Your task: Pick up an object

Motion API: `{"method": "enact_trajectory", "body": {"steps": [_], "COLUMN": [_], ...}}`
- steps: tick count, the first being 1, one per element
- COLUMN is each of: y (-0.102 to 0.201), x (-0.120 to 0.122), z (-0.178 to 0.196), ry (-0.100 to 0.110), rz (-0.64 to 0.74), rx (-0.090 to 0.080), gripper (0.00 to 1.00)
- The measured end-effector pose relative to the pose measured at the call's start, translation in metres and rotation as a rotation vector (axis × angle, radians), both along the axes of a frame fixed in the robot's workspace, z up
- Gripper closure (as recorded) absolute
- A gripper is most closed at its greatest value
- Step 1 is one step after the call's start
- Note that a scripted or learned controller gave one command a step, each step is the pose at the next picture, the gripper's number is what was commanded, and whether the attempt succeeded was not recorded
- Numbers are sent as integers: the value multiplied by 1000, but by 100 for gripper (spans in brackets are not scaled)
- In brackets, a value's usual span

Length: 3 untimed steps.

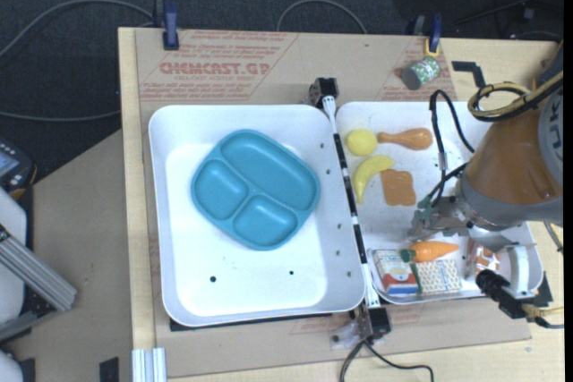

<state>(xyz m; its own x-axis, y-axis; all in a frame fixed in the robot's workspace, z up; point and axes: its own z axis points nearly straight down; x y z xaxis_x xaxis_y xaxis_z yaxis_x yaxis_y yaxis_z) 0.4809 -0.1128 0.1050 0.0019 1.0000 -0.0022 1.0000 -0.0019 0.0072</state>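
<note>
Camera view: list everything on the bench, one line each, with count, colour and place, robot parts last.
bins: 2, white, side by side on the bench
plate: 1, blue, three compartments, in the left bin
lemon: 1, yellow, right bin, far end
drumstick: 1, orange-brown, right bin, beside the lemon
banana: 1, yellow, right bin, below the lemon
toast: 1, brown, right bin, beside the banana
carrot: 1, orange, right bin, near end
boxes: 2, white, printed, right bin, near edge
clamps: 2, blue, far edge of the bench
arm: 1, grey with orange band, over the right bin
gripper: 1, dark, just above the carrot
</note>
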Motion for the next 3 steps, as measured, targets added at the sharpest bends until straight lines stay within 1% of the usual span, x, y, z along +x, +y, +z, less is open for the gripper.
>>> {"method": "enact_trajectory", "body": {"steps": [1,2,3], "y": [0,0,0], "x": [-1,1,0], "z": [-1,10,9], "ry": [2,-2,-1], "rz": [0,1,0], "rx": [1,0,0], "gripper": [0,100,0]}}
